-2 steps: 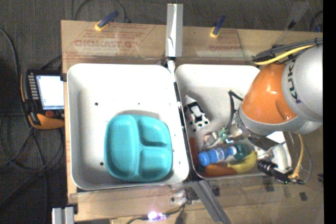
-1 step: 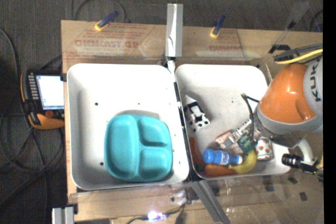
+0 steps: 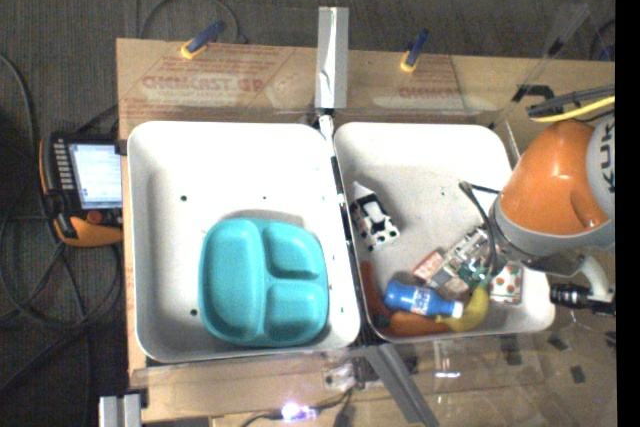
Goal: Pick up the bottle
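Left bin [image 3: 160, 215]: one teal divided plate [image 3: 264, 282]. Right bin [image 3: 420, 165]: clutter along its near edge. Gripper [image 3: 470, 260]: low over that clutter, finger state cannot be told. Blue bottle [image 3: 420, 299]: lying flat, white cap toward a banana [image 3: 474, 309], just beside the gripper.

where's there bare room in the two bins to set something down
Left bin: bare floor behind and left of the teal tray. Right bin: the back half, behind the black-and-white toy. Crowded: its front corner, where the blue bottle, banana and gripper bunch together.
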Motion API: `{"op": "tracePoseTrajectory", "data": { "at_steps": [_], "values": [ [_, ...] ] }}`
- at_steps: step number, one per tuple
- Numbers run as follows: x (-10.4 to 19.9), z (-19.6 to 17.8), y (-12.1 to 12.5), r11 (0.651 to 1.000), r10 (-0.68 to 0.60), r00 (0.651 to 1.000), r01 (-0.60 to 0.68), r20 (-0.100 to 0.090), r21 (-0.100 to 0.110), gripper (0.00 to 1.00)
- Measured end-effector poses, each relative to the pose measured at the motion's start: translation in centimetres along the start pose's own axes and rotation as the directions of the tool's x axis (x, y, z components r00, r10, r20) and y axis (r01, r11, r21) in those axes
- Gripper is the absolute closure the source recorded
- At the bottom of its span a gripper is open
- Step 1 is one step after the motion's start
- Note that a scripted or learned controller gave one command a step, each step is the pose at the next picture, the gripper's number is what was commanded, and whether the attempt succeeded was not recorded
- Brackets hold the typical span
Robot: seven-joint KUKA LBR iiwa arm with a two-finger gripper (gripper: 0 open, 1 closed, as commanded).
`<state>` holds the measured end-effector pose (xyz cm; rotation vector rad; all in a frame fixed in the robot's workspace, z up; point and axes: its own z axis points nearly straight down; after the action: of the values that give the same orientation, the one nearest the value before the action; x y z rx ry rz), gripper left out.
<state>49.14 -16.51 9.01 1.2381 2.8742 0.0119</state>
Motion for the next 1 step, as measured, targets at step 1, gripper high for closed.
{"op": "tracePoseTrajectory", "data": {
  "at_steps": [1],
  "values": [
    [-1.85, -1.09, -2.66, 0.981, 0.192, 0.981, -0.192, -0.017, 0.014, 1.0]
  ]
}}
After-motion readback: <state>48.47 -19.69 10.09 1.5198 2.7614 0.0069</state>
